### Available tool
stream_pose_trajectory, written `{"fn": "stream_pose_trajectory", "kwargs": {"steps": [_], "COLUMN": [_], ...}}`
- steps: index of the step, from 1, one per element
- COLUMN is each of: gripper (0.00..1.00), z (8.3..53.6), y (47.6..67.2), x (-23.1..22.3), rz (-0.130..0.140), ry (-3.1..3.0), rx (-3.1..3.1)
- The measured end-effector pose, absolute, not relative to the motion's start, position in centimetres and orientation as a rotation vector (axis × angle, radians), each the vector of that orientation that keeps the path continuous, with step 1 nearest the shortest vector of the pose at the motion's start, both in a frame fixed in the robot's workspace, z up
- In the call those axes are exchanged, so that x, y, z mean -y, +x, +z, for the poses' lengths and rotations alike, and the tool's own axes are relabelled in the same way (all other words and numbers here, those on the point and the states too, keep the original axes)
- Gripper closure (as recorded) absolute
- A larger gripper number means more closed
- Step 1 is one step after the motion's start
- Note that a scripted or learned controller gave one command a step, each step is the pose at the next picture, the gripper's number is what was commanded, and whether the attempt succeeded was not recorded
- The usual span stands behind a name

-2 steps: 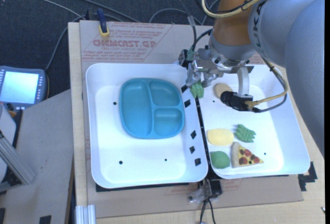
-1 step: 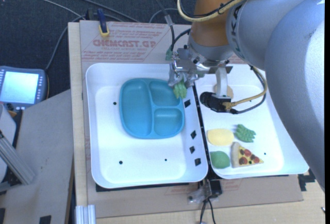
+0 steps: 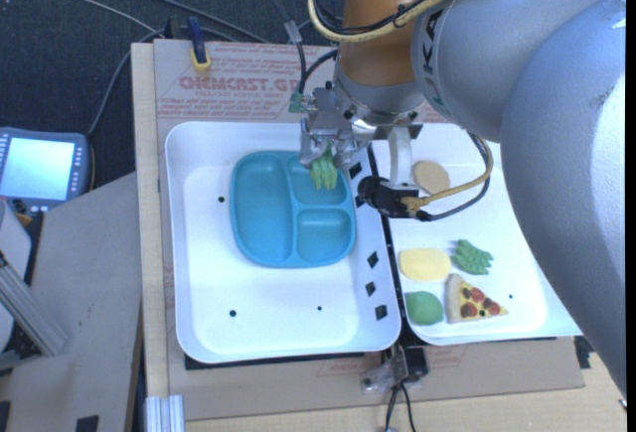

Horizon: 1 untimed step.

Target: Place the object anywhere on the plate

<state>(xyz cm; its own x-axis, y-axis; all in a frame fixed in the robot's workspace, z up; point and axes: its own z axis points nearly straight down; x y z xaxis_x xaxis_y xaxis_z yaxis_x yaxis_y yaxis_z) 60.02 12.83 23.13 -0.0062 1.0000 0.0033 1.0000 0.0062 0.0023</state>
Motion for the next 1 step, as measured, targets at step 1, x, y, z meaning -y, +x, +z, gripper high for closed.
{"fn": "stream_pose_trajectory", "kwargs": {"steps": [1], "gripper": [0.0], "z": [22.94], "y": [60.04], "x": [-12.5], "rz": [-0.001], "ry": [-2.219], "rx": [2.222]}}
